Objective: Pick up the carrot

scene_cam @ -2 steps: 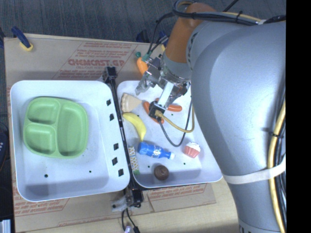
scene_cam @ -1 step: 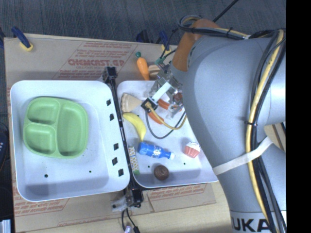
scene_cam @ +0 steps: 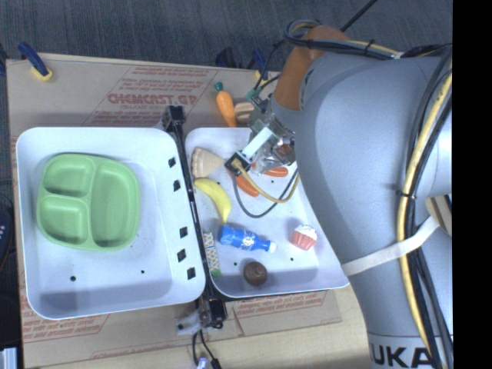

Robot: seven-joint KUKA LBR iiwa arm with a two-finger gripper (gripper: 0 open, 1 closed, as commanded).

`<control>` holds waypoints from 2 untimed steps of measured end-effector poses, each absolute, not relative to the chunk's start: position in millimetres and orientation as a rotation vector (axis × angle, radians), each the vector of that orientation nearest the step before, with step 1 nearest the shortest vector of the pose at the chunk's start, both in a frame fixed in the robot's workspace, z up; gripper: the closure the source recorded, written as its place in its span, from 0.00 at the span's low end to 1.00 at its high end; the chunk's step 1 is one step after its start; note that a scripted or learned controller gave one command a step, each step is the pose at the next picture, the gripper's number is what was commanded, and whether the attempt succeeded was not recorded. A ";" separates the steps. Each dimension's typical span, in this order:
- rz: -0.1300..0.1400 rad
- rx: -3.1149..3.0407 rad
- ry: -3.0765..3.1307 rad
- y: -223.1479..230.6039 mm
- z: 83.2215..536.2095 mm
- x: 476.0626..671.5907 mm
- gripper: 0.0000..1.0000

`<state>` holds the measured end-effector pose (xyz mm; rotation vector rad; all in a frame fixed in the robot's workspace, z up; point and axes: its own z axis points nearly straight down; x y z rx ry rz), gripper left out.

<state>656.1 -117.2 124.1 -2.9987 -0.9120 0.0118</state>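
An orange carrot [scene_cam: 225, 108] with a small green top lies just behind the back rim of the right bin [scene_cam: 327, 271], on the cardboard. My gripper [scene_cam: 263, 158] hangs low over the back part of the right bin, to the right of and nearer than the carrot, with a gap between them. A white tag and cables cover its tip. Two small orange-red pieces [scene_cam: 247, 185] lie on the bin floor right under and beside it; I cannot tell what they are.
The right bin also holds a banana [scene_cam: 215, 197], a tan wedge [scene_cam: 204, 161], a blue bottle [scene_cam: 246, 240], a cupcake [scene_cam: 304, 237] and a brown ball [scene_cam: 254, 272]. A green divided plate [scene_cam: 88, 201] sits in the left bin [scene_cam: 46, 298]. The arm's grey body covers the right side.
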 end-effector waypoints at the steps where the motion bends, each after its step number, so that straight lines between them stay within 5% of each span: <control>1: 0.003 -3.083 -0.592 -94.0 305.1 611.6 1.00; 2: 0.004 -3.104 -0.471 26.4 325.1 594.0 1.00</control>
